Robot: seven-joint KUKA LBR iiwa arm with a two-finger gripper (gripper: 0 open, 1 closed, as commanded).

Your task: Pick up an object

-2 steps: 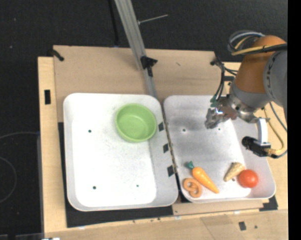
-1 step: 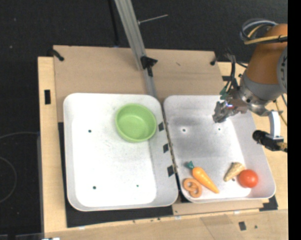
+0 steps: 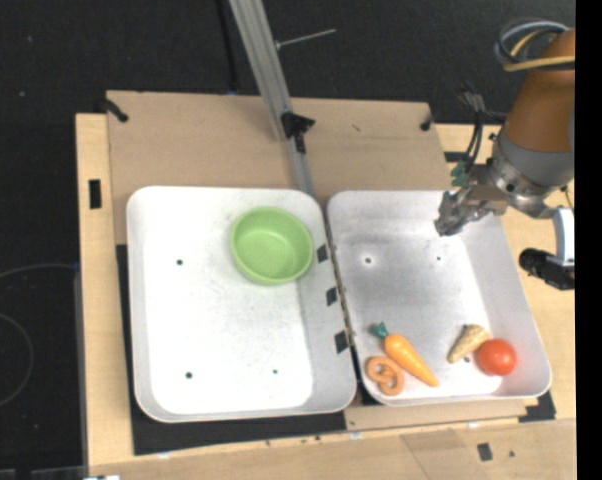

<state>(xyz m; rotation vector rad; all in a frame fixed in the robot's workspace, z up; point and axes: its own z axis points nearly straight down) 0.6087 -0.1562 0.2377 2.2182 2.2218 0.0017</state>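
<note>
Reaching in from the right, the arm [image 3: 536,108] hangs over the far right corner of the right bin [image 3: 421,268], its orange band above the grey wrist. The gripper [image 3: 451,220] points down and to the left, its tip over the bin's upper right part, near the far rim. Nothing shows between its tips, and the dark tip is too small and blurred to tell its state. All the right bin's things lie well apart from the gripper, along the near edge. A carrot [image 3: 409,357] with a green top lies at a slant, its green end toward the far left. Just beside it, at the near left corner, lies a small orange pretzel-shaped piece [image 3: 384,373], touching or almost touching the carrot; which, I cannot tell. To the right of the carrot sits a tan wedge-shaped piece [image 3: 466,342], and just beside that, at the near right corner, a red tomato [image 3: 496,357]; the two look to be touching. The rest of the right bin's floor is bare, speckled white. The left bin [image 3: 181,348] stands flush beside the right one, and a green bowl [image 3: 271,245] sits upright in its far right part, near the dividing edge. Both bins rest on a brown bench [image 3: 201,138], and a grey metal post [image 3: 263,53] rises at a slant from behind the bins' meeting line.
</note>
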